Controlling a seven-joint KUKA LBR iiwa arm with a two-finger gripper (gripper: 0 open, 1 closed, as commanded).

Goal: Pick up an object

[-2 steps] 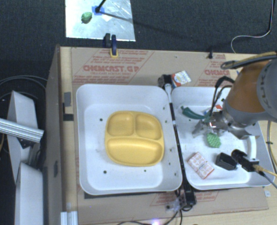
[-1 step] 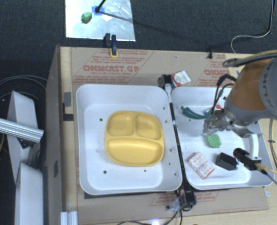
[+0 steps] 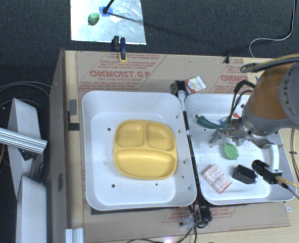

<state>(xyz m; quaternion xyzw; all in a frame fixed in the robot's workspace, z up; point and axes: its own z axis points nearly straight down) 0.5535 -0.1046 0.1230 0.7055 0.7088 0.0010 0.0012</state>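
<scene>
my gripper (image 3: 221,135): just above the green object (image 3: 230,151); can't tell its state, honestly
tray (image 3: 144,149): yellow; left of that green object

You've got 2 white bins (image 3: 96,135), 1 yellow tray (image 3: 144,148) in left; right has approx 5 items: green thing (image 3: 230,151), packet (image 3: 216,178), black block (image 3: 244,174).

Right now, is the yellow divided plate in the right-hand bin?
No, the yellow divided plate lies in the left bin.
</scene>
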